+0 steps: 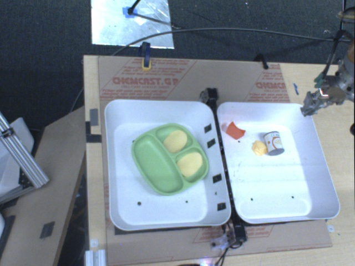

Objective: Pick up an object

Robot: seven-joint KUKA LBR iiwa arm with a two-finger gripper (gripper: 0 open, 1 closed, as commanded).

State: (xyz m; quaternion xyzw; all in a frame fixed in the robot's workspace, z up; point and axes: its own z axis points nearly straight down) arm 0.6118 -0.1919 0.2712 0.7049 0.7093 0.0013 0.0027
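In the right bin [310,198] lie a small can [273,143] on its side, a yellow lump [258,147] touching its left end, and a red-orange piece [235,130] near the bin's left wall. My gripper [309,107] hangs at the right bin's far right corner, up and to the right of the can, with nothing visibly held. The left bin [125,204] holds a green divided plate [148,162] with two yellow pieces [176,141] in its small compartments.
A black divider with clips [219,148] runs between the bins. Both bins rest on a cardboard sheet [166,79]. A blue-and-yellow clamp [146,56] sits at the board's far edge, and a metal frame [22,154] stands at the left.
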